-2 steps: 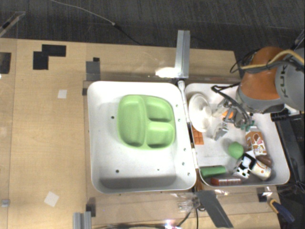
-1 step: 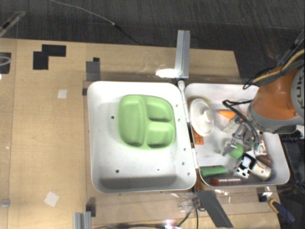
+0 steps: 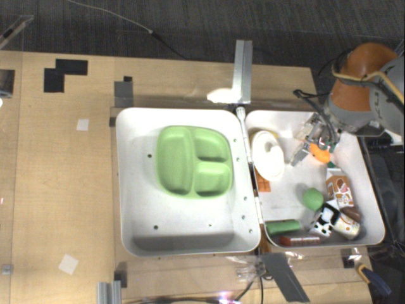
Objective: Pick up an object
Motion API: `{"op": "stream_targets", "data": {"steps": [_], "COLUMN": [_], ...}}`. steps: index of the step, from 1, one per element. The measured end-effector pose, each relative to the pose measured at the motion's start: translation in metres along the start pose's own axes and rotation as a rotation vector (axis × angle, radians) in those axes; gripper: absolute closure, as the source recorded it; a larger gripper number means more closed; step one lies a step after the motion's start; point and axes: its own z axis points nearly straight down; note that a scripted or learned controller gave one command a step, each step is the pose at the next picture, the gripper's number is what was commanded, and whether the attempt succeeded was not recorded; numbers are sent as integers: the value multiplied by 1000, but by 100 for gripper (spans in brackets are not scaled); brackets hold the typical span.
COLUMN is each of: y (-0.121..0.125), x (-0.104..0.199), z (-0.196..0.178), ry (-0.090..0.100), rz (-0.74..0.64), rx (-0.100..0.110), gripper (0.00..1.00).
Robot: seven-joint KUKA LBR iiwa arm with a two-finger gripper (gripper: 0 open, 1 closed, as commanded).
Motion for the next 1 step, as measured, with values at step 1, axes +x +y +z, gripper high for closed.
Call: {"op": "stream_targets", "data": {"steps": [1], "y": [-7], "x": [51], "z": [-3], "ry": [-1], "rz": [110], "rx": [-1], "gripper": [0]}}
